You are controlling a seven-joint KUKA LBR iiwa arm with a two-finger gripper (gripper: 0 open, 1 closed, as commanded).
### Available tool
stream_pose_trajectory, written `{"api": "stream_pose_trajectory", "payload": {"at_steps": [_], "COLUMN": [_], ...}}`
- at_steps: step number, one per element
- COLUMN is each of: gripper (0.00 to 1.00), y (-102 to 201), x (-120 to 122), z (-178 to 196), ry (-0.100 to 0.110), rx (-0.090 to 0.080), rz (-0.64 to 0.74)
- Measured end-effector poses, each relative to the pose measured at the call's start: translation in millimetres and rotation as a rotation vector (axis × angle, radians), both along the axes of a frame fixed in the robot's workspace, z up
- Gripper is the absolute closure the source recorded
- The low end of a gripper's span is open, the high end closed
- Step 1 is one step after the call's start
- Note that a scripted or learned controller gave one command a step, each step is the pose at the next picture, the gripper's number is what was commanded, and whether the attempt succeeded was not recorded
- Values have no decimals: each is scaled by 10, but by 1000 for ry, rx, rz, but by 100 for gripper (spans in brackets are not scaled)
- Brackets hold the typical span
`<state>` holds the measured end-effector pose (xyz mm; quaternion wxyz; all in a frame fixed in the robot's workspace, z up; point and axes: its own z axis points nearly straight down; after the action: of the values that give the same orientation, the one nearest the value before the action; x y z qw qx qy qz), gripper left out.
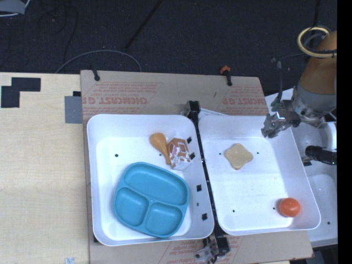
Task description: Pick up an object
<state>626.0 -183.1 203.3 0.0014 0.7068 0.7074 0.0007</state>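
The gripper (pixel 273 126) hangs over the right bin's (pixel 308 191) far right rim, grasping nothing; whether it is released cannot be told. Likely targets, a tan piece (pixel 238 156) and an orange ball (pixel 288 207), lie apart below it.

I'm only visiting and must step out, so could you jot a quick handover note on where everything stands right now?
Gripper: above the right bin's far right corner, holding nothing I can see.
Right bin: tan flat piece near the middle, orange ball in the near right corner.
Left bin: blue divided plate, wooden spoon, crumpled brown-and-white wrapper beside the spoon.
Done: nothing picked yet.
Left: grasp and lift one object.
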Motion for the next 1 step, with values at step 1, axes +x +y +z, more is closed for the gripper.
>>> {"api": "stream_pose_trajectory", "payload": {"at_steps": [1], "gripper": [100], "y": [504], "x": [-34], "z": [-27], "ry": [6], "rx": [4], "rz": [4]}}
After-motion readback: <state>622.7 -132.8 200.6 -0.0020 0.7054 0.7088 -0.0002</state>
